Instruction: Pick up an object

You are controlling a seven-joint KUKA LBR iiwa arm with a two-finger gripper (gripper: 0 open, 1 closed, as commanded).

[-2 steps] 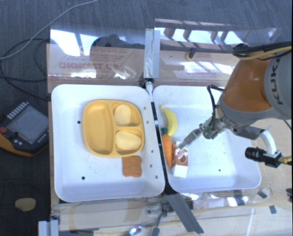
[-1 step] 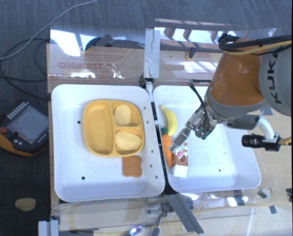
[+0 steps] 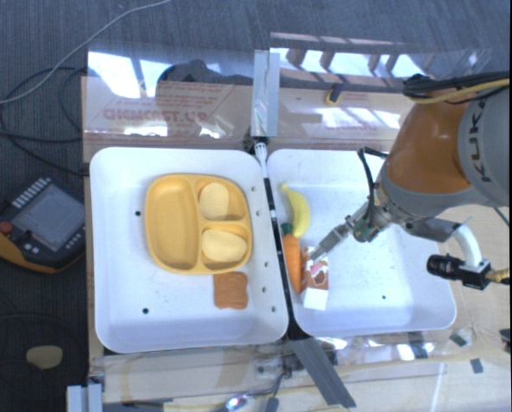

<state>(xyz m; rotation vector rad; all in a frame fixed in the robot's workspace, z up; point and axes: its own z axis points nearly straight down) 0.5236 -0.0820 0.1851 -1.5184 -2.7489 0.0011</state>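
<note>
In the right bin (image 3: 385, 307) a yellow banana (image 3: 296, 210), an orange carrot (image 3: 292, 261) and a small red-and-white packet (image 3: 316, 283) lie along the left wall. My gripper (image 3: 319, 247) reaches down from the right, its tip just above the carrot and the packet. I see nothing between its fingers. In the left bin (image 3: 118, 316) sits a yellow divided tray (image 3: 172, 226) holding two pale round pieces (image 3: 213, 201), with a brown toast-like piece (image 3: 231, 291) below it.
The grey arm with its orange band (image 3: 432, 157) covers the upper right of the right bin. The wall between the two bins (image 3: 276, 256) runs right beside the carrot. A handheld controller (image 3: 37, 221) lies on the floor at the left.
</note>
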